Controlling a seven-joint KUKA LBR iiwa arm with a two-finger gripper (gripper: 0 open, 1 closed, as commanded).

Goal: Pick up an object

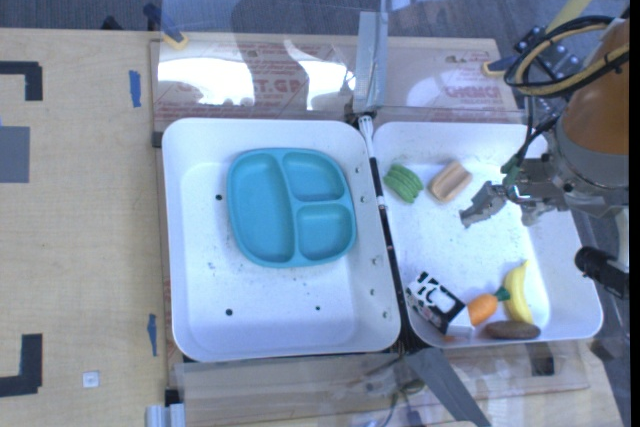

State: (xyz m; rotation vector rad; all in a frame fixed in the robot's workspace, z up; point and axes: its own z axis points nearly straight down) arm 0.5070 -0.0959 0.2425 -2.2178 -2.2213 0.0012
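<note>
Gripper over the right bin, six small objects around it.

The gripper point(481, 208) hangs above the right bin point(440, 245) with nothing visible between its fingers; whether they are spread cannot be told. Near it lie one tan bread piece point(449, 181) and one green vegetable point(404, 182). Along the bin's near edge sit one banana point(518, 291), one carrot point(482, 308), one brown piece point(511, 329) and one black-and-white box point(434, 298). Left of that bin, the other bin point(190, 245) holds one blue divided plate point(291, 206).

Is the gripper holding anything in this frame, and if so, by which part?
Nothing is held. The two-finger gripper hovers over bare floor of the right white bin, jaws apart, clear of the tan bread-shaped toy and green ridged toy.
</note>
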